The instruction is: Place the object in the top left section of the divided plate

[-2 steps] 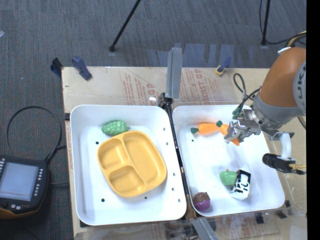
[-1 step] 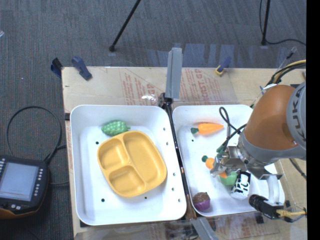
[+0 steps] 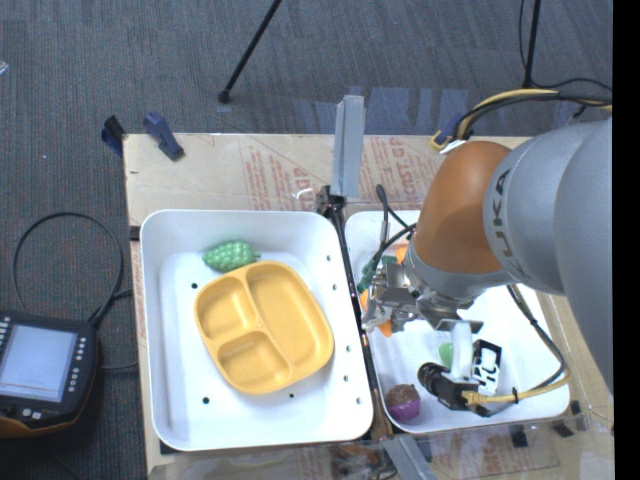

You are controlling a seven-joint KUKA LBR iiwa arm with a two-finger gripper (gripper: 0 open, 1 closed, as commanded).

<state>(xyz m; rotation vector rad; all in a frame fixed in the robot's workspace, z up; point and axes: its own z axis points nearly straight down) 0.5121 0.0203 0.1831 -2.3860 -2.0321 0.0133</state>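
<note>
one grey arm (image 3: 540, 218) marked "kuka" leans over the right of two white bins (image 3: 160, 268). one yellow divided plate (image 3: 264, 326) with three sections lies in the left bin, long axis slanting toward the lower right. one green bumpy object (image 3: 229, 256) lies crosswise just beside the plate's upper left rim. i can't tell the gripper's (image 3: 385, 308) state. one purple thing (image 3: 404, 401) sits in the right bin.

Off my bench's left side a teach pendant (image 3: 40, 373) lies on the grey carpet, its black cable (image 3: 62, 230) looping behind it. A tripod leg (image 3: 255, 40) slants across the floor at the far side. Two blue clamps (image 3: 160, 134) grip the bench's far left corner — close together, just beside the cardboard sheet (image 3: 265, 168).
</note>
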